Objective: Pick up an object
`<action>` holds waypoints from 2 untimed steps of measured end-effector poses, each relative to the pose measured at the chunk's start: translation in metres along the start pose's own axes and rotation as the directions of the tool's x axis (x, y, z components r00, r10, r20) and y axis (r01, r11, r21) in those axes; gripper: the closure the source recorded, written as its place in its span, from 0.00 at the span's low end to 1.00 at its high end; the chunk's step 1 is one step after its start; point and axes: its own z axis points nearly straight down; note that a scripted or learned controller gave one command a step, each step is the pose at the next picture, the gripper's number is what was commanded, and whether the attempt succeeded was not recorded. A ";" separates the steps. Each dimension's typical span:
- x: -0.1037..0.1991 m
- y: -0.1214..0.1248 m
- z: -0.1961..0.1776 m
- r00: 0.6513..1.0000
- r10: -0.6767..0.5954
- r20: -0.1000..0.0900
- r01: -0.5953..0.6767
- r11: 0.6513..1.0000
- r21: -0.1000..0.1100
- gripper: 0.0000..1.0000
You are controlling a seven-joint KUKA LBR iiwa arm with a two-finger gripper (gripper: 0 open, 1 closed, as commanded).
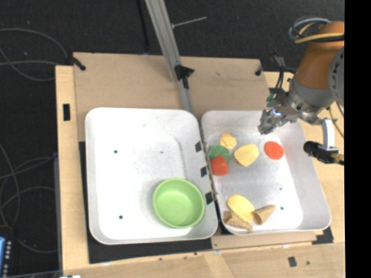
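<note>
While the hand [268, 124] hangs over the right white bin [301, 204], its state indeterminable, the round red object [273, 150] lies just beside it on the bin floor.

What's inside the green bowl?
The green bowl in the left bin looks empty: just its smooth green bottom shows. The near wall hides a sliver of the floor, so something tiny there couldn't be seen.
</note>
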 end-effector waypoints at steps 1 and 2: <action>-0.008 0.009 -0.051 1.000 -0.002 0.001 0.002 1.000 -0.001 1.00; -0.008 0.010 -0.091 1.000 -0.001 0.000 0.001 1.000 0.000 1.00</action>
